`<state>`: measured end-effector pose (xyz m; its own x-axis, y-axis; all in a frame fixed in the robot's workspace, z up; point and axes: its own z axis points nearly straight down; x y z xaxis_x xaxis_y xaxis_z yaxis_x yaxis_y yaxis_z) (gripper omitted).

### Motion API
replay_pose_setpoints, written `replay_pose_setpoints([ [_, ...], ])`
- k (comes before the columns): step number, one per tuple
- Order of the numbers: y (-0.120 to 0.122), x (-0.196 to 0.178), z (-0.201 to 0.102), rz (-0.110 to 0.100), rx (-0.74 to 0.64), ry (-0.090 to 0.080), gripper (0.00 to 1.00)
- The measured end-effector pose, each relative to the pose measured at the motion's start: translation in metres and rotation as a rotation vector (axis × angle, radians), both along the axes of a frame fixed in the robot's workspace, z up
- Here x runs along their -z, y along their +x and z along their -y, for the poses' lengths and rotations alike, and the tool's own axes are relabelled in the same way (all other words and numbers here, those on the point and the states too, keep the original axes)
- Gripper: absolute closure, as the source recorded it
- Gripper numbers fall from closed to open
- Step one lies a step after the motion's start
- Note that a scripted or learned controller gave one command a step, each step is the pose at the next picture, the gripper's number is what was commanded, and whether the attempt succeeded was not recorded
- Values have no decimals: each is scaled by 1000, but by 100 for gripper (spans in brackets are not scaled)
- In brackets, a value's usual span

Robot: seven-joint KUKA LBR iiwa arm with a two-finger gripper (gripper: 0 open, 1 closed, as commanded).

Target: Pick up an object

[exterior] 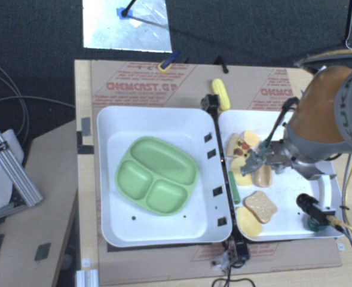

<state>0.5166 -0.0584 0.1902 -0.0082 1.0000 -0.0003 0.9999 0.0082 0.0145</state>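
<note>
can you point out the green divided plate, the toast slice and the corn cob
green divided plate (156, 175), camera view, on the ridge where its three compartments meet
toast slice (260, 206), camera view, middle of its top face
corn cob (221, 94), camera view, mid-length of the yellow cob

pretty even overhead light, no harsh shadows, just soft ones inside the left bin (113, 160) around the green tray (156, 175). The white bins come out bright, almost washed out. Shiny sheet (126, 17) up top catches some glare. Whole frame is a bit soft and grainy, small stuff in the right bin (328, 229) looks mushy
</note>
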Motion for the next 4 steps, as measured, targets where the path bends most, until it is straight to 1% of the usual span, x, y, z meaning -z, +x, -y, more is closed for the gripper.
replay_pose_setpoints([
  [1,2,-11,-179,-12,-12,8,0],
  [2,4,7,-92,-15,14,-3,0],
  [3,-31,1,-17,-14,15,-3,0],
  [4,-28,-10,-23,-10,3,0,100],
])
